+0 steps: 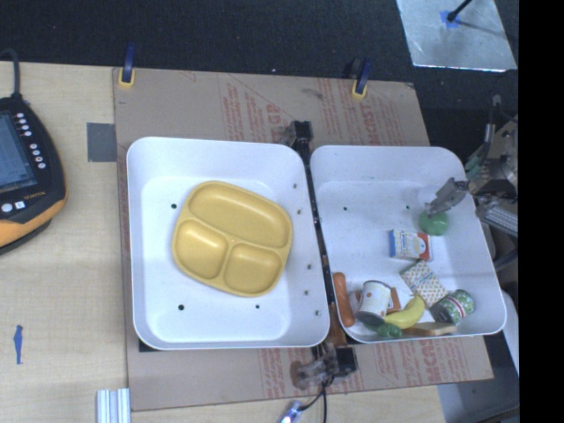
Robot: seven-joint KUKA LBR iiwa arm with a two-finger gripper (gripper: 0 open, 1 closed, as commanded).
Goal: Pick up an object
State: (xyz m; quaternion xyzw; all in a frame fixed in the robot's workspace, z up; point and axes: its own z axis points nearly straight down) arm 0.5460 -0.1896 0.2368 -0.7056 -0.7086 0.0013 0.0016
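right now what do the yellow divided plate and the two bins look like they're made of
Yellow divided plate: probably moulded plastic, matte, going by its even colour and soft rounded compartment edges. Left bin and right bin: likely thin formed plastic, smooth and slightly glossy white, with rounded corners; painted metal can't be ruled out.

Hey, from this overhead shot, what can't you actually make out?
- Gripper: too small and blurred in the camera view to tell open from shut, or whether it touches the green object.
- Arm: cut off at the right.
- Pile in the right bin: banana, cup and can overlap, hiding what lies beneath.
- Carton label: too small to read.
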